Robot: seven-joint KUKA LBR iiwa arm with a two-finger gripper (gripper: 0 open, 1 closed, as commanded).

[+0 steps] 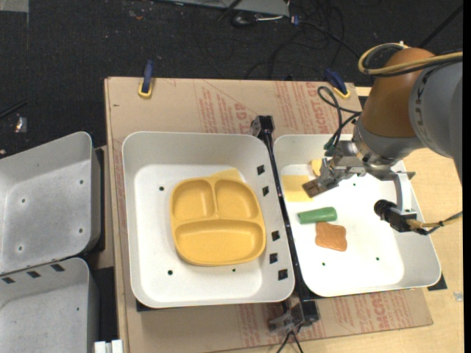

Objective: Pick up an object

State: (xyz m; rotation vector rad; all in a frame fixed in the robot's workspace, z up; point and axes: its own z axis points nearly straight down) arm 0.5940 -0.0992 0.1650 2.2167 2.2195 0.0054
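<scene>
Gripper (318, 187) low in right bin (412, 271), above green piece (317, 215)

You're looking down on a brown board table (221, 98) held by two blue clamps (146, 78), set over dark carpeted floor (59, 50). Black cables (309, 20) trail across the floor; grey metal panels (44, 190) lie at left.

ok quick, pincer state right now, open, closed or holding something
pincer: cannot be told; it sits low in the right bin, over a yellow piece.
</scene>
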